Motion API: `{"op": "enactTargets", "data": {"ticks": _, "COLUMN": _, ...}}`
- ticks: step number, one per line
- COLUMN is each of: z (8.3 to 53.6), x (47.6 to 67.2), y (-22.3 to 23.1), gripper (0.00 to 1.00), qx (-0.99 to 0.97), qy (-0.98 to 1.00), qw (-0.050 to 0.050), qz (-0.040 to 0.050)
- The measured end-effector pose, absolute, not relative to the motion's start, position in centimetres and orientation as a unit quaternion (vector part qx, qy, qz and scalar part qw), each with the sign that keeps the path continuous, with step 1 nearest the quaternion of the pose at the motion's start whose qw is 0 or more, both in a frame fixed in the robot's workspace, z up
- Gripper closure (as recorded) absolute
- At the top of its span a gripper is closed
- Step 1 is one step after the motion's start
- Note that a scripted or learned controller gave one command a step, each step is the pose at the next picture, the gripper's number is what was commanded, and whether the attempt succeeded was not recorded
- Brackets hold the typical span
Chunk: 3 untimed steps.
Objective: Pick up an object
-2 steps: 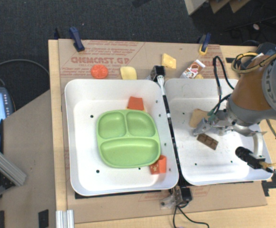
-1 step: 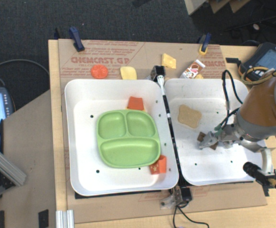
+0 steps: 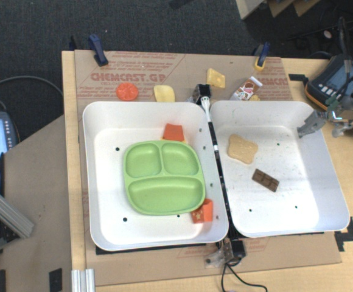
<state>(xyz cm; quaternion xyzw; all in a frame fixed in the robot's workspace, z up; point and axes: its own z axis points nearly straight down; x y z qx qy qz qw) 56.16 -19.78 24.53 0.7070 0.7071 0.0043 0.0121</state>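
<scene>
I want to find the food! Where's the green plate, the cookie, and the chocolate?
green divided plate (image 3: 163,178), camera view, on its middle ridge.
tan cookie (image 3: 241,149), camera view, its centre.
brown chocolate bar (image 3: 265,180), camera view, its middle.

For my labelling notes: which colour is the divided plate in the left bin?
Light green, seen clearly in the camera view: the divided plate in the left bin.

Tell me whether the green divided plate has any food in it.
Empty. The green plate shows bare compartments; both orange blocks lie outside its rim.

Orange block (image 3: 203,212) partly tucked under green plate (image 3: 164,177); arm (image 3: 341,96) cut off at right edge, blurred.
</scene>
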Motion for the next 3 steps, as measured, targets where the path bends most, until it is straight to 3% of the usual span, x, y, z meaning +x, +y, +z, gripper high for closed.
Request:
{"op": "enactTargets", "data": {"ticks": 1, "z": 16.3, "x": 50.5, "y": -13.6, "gripper": 0.0, "qx": 0.706, "qy": 0.708, "qw": -0.006, "qz": -0.0018}}
{"op": "enactTargets", "data": {"ticks": 2, "z": 8.0, "x": 53.4, "y": -13.8, "gripper": 0.0, "qx": 0.707, "qy": 0.708, "qw": -0.001, "qz": -0.0007}}
{"op": "enactTargets", "data": {"ticks": 3, "z": 9.5, "x": 53.4, "y": -13.9, "gripper": 1.0, "qx": 0.707, "qy": 0.707, "qw": 0.001, "qz": 0.0005}}
